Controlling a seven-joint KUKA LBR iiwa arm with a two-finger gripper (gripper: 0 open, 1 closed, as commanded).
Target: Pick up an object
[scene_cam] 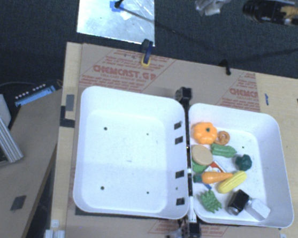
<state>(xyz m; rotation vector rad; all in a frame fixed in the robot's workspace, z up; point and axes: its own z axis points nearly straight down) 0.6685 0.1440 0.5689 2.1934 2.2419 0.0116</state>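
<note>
Because your gripper (212, 2) hangs blurred high beyond the far edge of the bench, you cannot tell whether it is released or clenched, and nothing can be seen in its grasp. Everything worth picking lies back toward the camera from it, almost straight down the view, in the right bin (281, 159).

Nearest the gripper is the orange pumpkin (205, 132), with a small brown ring (223, 137) just beside it. Further from the gripper come the green cucumber (224, 150), the tan disc (202, 154), the carrot (216, 177) and the yellow corn (232, 181), the last two touching. The corn's long axis runs slantwise, its higher end toward the bin's outer wall.

I'd judge the pumpkin your shortest reach; the left bin (90, 135) sits off to the side.
</note>
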